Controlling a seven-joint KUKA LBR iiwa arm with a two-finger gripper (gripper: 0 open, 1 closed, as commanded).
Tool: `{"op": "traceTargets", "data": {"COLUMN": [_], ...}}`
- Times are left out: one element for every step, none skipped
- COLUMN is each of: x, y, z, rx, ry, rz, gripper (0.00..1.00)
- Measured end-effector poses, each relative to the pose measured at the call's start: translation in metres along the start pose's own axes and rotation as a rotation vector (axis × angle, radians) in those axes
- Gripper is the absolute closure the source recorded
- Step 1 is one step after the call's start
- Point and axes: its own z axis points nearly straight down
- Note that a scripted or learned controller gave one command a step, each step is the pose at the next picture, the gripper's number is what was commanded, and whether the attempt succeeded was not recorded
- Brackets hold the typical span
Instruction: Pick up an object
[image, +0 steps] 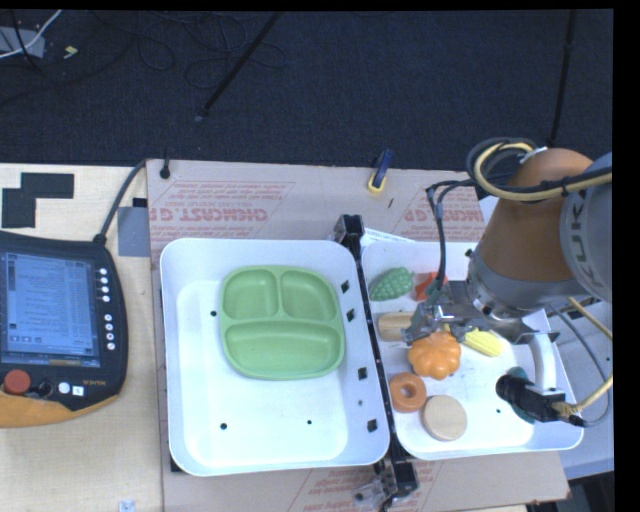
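A green divided plate (281, 322) sits alone in the left bin (190, 420). In the right bin (520, 435), the end effector (432, 322) hovers at twelve o'clock above an orange pumpkin toy (436, 356); whether it's parted I cannot tell. The crowding donut (407, 391) and corn (484, 344) could spoil the grab.

One camera is fixed high above the bench (250, 200) and looks down at a slant. It takes in both the left white bin (190, 400) and the right white bin (480, 440), side by side, from a middle distance. The far edge of the bench and dark floor are at the top. The arm (535, 235) enters from the right side of the view.
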Motion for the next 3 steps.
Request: {"op": "traceTargets", "data": {"x": [0.038, 0.029, 0.029], "y": [0.012, 0.012, 0.007], "z": [-0.002, 0.001, -0.018], "rx": [0.000, 0.002, 0.000], "ry": [0.000, -0.001, 0.000], "rz": [-0.001, 0.005, 0.002], "gripper": [1.00, 1.00, 1.00]}}
